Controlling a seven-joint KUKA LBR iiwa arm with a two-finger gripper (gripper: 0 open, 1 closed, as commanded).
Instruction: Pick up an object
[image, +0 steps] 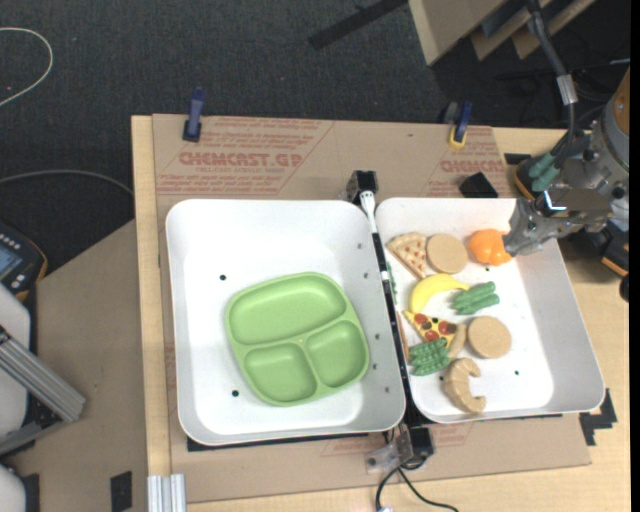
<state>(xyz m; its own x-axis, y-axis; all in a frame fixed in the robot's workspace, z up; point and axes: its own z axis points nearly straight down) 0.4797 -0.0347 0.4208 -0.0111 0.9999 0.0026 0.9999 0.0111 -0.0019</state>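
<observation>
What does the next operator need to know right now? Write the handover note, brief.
Gripper: low over the right bin's far right corner, just right of the orange. Nothing visible between its fingers; open or shut can't be told.

Things: all the toy food lies in the right bin: orange, waffle, two round biscuits, banana, pizza slice, green beans, a bitten cookie. The left bin holds a green tray.

Done: arm is down by the orange.
Left: grasp and lift an object; the orange is closest.
</observation>
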